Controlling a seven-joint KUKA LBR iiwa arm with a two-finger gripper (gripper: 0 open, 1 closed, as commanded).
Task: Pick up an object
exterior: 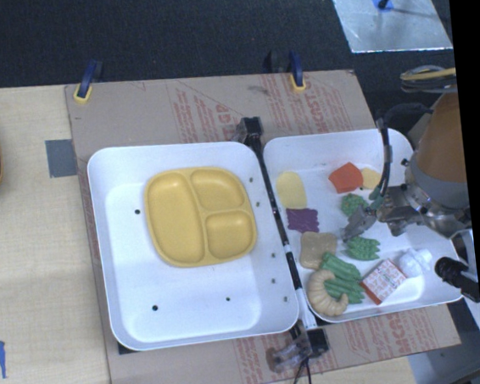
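Camera view puts the end effector (356, 227) low over the right bin (320, 146), its fingers slightly apart with nothing clamped between them, among green toy pieces (363, 247). Just beside it lie an orange block (345, 177), a purple piece (302, 219) and a red-and-white packet (384, 280), long axis slanting toward the upper right, print unreadable. A yellow divided plate (200, 215) sits in the left bin (117, 242).

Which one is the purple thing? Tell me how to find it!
Look at the right white bin, the one full of toy food. Near its left side, just below the pale yellow piece and above the tan piece, lies the purple thing. It is flat and the only purple thing there.
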